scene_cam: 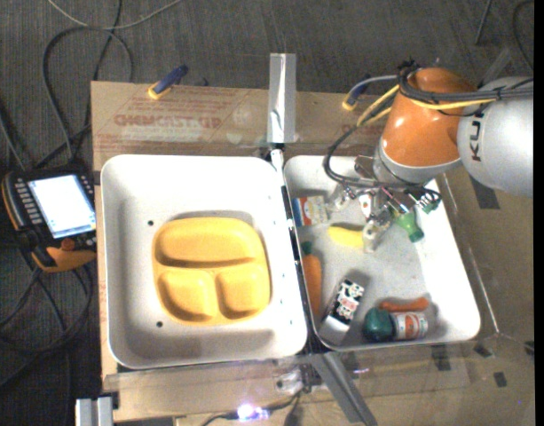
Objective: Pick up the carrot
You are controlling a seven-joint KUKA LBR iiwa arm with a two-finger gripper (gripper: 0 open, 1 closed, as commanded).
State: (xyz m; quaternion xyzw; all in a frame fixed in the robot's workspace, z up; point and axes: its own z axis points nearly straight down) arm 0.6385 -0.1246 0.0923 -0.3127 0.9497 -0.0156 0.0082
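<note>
The carrot [312,276] is a short orange piece lying lengthwise against the left wall of the right bin [462,278], about halfway down it. My gripper [374,216] hangs under the orange wrist band in the upper middle of that bin, right of and above the carrot and well apart from it. It sits just above a small yellow item [345,236]. Nothing shows in its grasp.
The right bin also holds a small carton [309,209] at upper left, a green piece [414,230], a black-and-white box [345,301], a green-and-red bottle [395,325] and a red-orange item [405,305]. A yellow divided tray [212,267] lies in the left bin [121,238].
</note>
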